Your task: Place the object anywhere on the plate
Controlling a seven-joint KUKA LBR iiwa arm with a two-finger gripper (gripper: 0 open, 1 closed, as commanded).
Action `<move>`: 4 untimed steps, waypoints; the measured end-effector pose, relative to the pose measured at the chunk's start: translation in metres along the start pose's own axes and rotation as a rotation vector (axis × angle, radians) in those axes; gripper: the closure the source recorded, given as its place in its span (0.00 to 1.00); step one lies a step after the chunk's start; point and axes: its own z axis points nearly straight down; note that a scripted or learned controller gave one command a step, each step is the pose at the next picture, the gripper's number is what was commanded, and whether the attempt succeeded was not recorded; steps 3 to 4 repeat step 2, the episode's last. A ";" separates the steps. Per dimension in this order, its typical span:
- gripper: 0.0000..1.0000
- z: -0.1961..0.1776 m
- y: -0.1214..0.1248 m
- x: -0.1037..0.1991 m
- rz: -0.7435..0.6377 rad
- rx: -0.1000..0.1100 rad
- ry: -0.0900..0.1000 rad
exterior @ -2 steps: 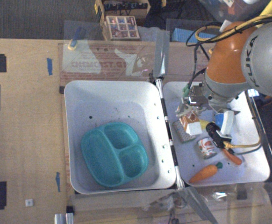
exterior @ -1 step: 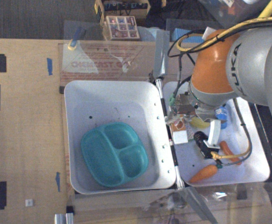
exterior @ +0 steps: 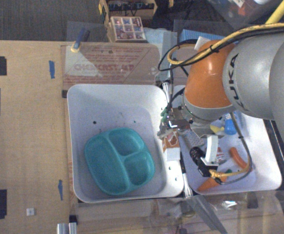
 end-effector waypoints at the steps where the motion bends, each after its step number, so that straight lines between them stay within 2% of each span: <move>1: 1.00 0.043 -0.029 0.094 -0.113 0.005 -0.001; 2: 0.00 0.043 -0.029 0.093 -0.111 0.005 -0.001; 4: 0.00 0.043 -0.029 0.093 -0.111 0.005 -0.001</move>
